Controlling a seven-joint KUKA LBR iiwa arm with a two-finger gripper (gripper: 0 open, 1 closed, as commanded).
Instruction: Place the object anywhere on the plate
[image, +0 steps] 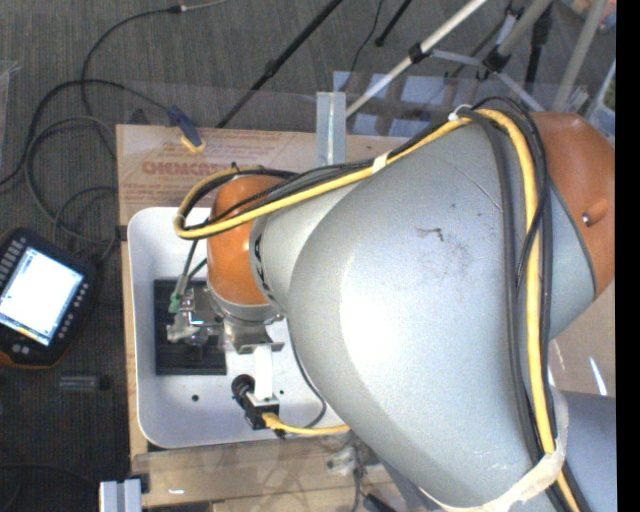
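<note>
A flat black square plate (172, 358) lies in the left part of the white bin (152, 410). My gripper (192, 328) hangs directly above the plate, its silver body and a green connector covering the plate's right half. The orange wrist band (232, 258) sits just above it. The grey arm (430, 300) hides the bin's right side and the second bin. I cannot make out any loose object, either on the plate or at the gripper.
A yellow cable (300, 188) runs along the arm and loops out below the wrist near the bin's front edge. The bin rests on a cardboard sheet (200, 160). A teach pendant (40, 295) lies on the floor to the left.
</note>
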